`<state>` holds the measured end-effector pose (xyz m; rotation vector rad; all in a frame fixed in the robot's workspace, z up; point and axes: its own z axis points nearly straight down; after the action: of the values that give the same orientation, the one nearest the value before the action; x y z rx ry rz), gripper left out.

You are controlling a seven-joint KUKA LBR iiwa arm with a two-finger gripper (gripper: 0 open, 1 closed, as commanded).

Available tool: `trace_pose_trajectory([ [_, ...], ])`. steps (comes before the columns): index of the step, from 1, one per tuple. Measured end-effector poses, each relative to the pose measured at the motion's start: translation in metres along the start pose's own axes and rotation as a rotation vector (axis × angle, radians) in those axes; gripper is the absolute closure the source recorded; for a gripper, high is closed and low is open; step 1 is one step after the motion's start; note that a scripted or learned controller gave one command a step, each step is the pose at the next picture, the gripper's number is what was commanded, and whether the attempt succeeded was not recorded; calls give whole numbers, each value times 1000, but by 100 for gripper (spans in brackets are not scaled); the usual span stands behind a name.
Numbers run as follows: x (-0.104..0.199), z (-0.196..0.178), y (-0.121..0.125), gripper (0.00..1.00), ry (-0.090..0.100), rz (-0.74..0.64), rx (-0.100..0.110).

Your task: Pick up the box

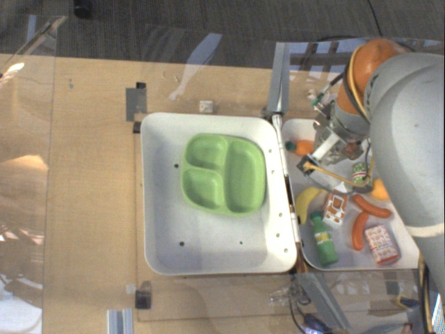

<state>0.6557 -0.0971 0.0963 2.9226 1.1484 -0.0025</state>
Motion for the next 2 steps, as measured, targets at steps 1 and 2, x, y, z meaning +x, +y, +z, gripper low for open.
trace_pose_trajectory([
  [1,10,-141,-14,100,6,291,-2],
  [2,39,-149,-41,100,7,527,0],
])
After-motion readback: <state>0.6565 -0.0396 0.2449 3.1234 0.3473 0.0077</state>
